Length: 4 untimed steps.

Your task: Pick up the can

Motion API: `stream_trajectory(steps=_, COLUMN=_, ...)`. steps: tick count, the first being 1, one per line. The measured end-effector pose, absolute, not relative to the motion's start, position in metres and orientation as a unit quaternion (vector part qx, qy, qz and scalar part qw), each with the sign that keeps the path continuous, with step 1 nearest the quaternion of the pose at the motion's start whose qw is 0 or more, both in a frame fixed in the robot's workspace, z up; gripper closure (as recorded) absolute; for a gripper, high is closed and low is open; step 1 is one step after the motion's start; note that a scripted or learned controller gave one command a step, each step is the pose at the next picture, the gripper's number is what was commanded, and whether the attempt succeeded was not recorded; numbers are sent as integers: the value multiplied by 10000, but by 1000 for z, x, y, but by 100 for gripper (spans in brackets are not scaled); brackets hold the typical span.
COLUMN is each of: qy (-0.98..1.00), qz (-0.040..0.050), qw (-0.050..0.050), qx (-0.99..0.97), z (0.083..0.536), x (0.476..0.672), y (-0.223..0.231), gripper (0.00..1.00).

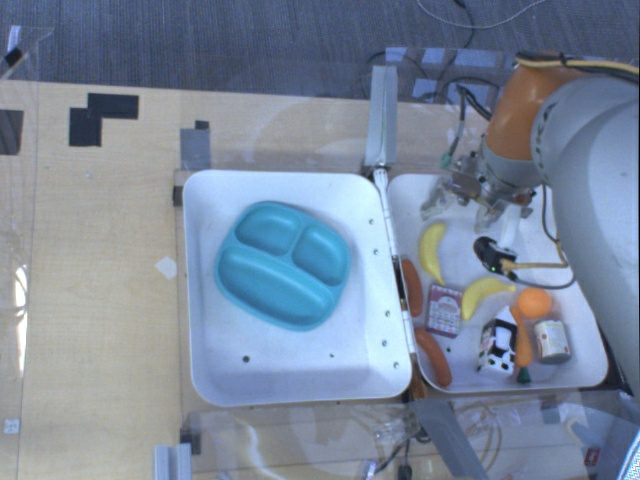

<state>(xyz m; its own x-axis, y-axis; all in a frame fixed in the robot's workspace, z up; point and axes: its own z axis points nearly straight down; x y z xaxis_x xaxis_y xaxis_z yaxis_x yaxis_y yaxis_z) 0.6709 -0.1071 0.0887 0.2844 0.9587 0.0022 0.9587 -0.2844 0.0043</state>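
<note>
our two-finger metal claw [478,199] hangs at the far end of the right-hand shallow white bin [600,368], its fingers spread and pinching nothing, just beyond a yellow banana [431,251]. from there we judge the small cylindrical can with the pale label [551,339] to lie toward the near right corner of that bin, well apart from the claw. it lies tipped on its side, just under an orange ball [535,303], its long axis running roughly across the bin.
</note>
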Motion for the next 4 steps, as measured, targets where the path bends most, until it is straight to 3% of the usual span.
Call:
stream_trajectory(steps=1, qy=5314, qz=31, qw=19, qx=8471, z=187, x=670, y=-36, gripper=0)
stream_trajectory(steps=2, qy=4807, qz=8, qw=10, qx=8769, z=116, x=667, y=-103, gripper=0)
stream_trajectory(steps=3, qy=3914, qz=-62, qw=-72, qx=9202, z=88, x=667, y=-128, gripper=0)
stream_trajectory(steps=4, qy=3944, qz=31, qw=16, qx=9189, z=101, x=672, y=-127, gripper=100)
